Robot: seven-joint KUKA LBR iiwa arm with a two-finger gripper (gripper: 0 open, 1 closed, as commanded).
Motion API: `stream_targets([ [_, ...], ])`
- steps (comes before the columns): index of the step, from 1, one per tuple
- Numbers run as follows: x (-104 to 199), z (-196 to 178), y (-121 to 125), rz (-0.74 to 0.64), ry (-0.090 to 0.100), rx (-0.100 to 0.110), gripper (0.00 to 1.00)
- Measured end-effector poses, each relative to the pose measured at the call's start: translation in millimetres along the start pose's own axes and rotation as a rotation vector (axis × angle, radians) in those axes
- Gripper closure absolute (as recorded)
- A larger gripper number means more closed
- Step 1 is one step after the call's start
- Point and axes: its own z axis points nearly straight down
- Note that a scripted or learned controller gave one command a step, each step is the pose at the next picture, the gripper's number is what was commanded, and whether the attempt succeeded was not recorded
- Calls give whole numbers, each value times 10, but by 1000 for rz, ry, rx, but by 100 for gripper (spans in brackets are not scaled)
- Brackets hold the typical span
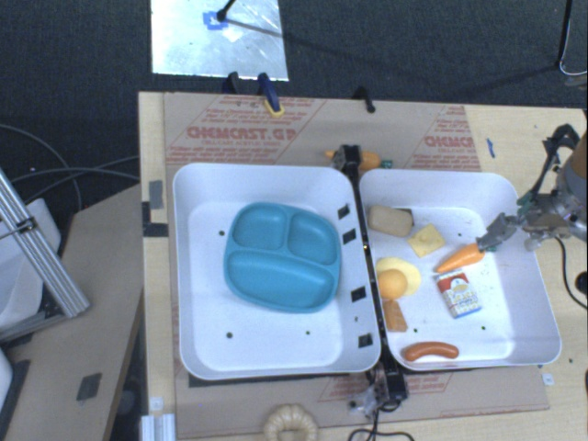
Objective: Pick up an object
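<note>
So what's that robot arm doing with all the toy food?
The robot arm reaches in from the right over the right bin, which holds toy food. Its fingers are right at the top end of the toy carrot, though whether they grip it is unclear. Nearby lie a cheese piece, a bread piece, a fried egg, a small red box and a sausage. The left bin holds a blue divided plate.
</note>
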Motion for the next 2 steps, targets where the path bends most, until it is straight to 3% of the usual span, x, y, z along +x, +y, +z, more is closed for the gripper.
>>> stream_targets([
  [1, 4, -63, 28, -3, -3, -11, 0],
  [2, 81, 415, -26, -2, -2, -9, 0],
])
